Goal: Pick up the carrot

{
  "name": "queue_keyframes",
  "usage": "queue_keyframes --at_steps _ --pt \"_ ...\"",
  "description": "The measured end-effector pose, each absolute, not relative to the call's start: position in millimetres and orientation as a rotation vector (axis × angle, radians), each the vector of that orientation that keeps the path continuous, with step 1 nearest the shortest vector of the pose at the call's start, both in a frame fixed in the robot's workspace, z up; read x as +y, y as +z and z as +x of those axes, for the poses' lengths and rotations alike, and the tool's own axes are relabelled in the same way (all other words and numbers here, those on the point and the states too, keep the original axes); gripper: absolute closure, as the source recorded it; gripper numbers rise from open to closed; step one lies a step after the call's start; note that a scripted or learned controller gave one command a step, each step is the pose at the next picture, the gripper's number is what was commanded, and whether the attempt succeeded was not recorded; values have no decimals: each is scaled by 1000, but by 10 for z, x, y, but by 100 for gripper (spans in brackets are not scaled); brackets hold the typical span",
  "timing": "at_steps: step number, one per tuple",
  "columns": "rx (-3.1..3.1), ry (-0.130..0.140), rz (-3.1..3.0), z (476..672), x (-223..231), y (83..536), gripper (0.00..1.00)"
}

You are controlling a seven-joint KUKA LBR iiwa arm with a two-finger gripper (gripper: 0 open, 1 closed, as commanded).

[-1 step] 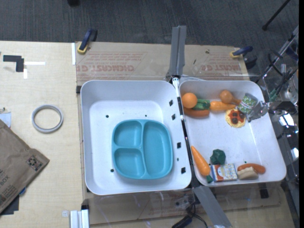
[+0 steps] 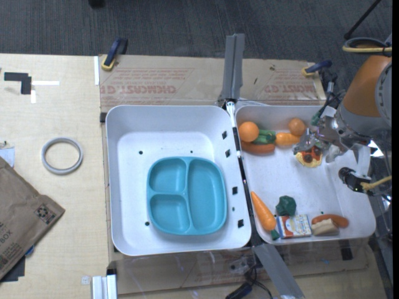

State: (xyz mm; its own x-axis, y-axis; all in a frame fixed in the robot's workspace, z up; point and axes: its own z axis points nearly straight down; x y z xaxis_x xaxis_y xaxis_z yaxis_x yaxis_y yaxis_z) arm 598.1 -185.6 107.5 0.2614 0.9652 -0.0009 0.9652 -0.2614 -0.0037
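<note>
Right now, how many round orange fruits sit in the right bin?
2: one round orange fruit near the right white bin's upper-left corner, a smaller one further right along the top. The arm may hide more.

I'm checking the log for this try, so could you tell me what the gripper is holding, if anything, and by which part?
It cannot be told. The gripper sits low over a small yellow and red item in the right bin, far from the carrot.

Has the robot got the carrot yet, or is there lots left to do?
Not yet. The carrot lies in the right bin, by its left wall. The gripper is near the bin's far side, over other toy food. Reaching, grasping and lifting are all left.
</note>
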Motion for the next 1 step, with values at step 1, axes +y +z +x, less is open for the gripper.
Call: queue_keyframes --at_steps 1 --pt "-1681 41 -2641 6432 -1549 967 0"
